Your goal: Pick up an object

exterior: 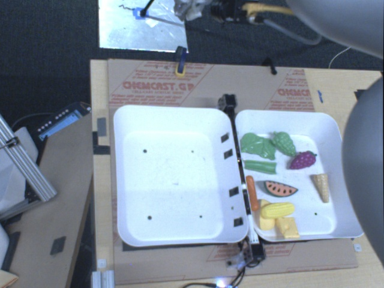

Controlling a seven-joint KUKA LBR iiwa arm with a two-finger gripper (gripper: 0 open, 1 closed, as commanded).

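The right white bin holds several toy foods. Two green leafy pieces lie at its back left, with purple grapes beside them. A green pod, a watermelon slice and an ice cream cone lie across the middle. An orange carrot runs along the left wall, and a yellow corn cob and a yellow block sit at the front. My gripper hangs high at the top of the view, beyond the bins and far from every item, blurred.
The left white bin stands beside the right one, joined by a black clamp strip. Both rest on a cardboard sheet. A yellow and blue clamp sits at the back edge. The grey arm looms at right.
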